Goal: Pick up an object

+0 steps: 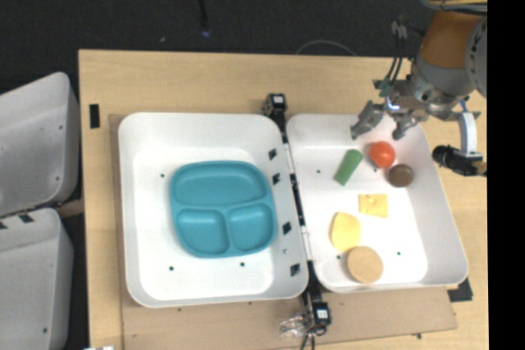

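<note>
Objects for picking lie loose in the right bin (443,209): a green block (348,166) tilted near the bin's upper middle, an orange-red ball (381,153) just to its right, and a dark brown ball (400,175) just beside and below the red one. Lower down sit a yellow square piece (373,205), a pale yellow rounded piece (344,229) and, nearest the front rim, a tan round disc (364,265) touching the yellow piece above it. The gripper (385,120) hangs over the bin's far edge, above the orange-red ball, its two fingers spread apart with nothing between them. The grey arm (447,53) with its orange band enters from the right. The left bin (139,201) holds a teal divided tray (221,205) with three compartments, lying flat at its centre. Both bins rest on a light wooden bench (98,86).
</note>
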Motion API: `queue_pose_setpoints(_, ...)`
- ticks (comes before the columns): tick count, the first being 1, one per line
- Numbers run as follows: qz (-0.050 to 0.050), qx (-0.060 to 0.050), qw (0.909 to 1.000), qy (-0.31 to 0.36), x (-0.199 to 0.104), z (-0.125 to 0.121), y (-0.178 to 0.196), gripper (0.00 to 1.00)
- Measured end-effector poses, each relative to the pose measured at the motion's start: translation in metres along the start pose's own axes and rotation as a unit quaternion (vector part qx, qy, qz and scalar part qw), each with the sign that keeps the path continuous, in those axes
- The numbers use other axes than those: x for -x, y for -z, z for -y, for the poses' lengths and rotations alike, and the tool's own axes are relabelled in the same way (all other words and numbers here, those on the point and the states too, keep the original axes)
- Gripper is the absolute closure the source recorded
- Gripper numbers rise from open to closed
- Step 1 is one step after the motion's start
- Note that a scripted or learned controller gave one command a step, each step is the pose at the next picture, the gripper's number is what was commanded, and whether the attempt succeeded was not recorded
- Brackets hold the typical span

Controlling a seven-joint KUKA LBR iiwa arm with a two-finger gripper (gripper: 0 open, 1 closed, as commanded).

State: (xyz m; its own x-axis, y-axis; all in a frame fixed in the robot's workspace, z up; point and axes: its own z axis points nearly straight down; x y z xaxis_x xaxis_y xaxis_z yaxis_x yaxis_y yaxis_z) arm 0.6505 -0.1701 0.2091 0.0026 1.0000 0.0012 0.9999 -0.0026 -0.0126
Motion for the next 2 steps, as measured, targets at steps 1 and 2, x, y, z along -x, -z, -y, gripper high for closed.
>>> queue_pose_setpoints(1, 0.001, 0.007, 1.0000, 0.001, 0.000, -0.003, 0.009, 0.00)
queue_pose_setpoints(2, 0.002, 0.006, 1.0000, 0.000, 0.003, -0.003, -0.032, 0.00)
